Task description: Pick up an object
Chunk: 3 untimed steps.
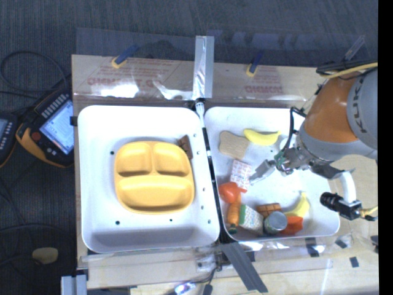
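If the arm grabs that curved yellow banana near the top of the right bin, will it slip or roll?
The curved yellow banana looks like smooth plastic toy food, so probably light and stiff but somewhat slippery. Its bend should keep it from rolling far. It lies flat beside the tan bread slice, so pinching its tapered ends may let it twist.

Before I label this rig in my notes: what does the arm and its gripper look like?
The arm is grey and rounded, with a broad orange band above the wrist and dark lettering on the grey shell. A yellow cable runs along its top. The gripper is a small metallic grey piece with slim fingers, and thin coloured wires sit at its base.
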Available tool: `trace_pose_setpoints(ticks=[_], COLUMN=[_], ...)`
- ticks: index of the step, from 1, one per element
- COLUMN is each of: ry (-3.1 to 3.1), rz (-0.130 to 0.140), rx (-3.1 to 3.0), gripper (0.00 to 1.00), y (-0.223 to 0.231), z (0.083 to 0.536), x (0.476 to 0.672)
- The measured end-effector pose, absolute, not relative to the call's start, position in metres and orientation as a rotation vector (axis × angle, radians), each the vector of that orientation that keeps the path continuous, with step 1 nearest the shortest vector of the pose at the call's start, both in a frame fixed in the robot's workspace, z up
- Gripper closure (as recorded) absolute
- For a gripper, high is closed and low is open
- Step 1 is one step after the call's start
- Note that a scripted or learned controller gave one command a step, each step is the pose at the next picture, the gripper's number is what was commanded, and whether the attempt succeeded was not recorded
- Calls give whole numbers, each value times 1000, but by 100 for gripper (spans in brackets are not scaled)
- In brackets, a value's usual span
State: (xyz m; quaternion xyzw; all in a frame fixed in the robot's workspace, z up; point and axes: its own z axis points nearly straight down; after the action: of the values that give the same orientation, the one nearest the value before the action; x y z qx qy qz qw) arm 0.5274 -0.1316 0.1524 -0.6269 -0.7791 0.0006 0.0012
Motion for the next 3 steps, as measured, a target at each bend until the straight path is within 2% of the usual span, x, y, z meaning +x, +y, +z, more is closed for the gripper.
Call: trace_pose_setpoints(ticks=[1, 2, 3], ry=[-2460, -2764, -2538], rz=[-7, 3, 8], rx=[-1968, -1494, -1869], gripper=[0, 0, 0], y=[-126, -131, -115], z=[89, 151, 99], x=[487, 547, 528])
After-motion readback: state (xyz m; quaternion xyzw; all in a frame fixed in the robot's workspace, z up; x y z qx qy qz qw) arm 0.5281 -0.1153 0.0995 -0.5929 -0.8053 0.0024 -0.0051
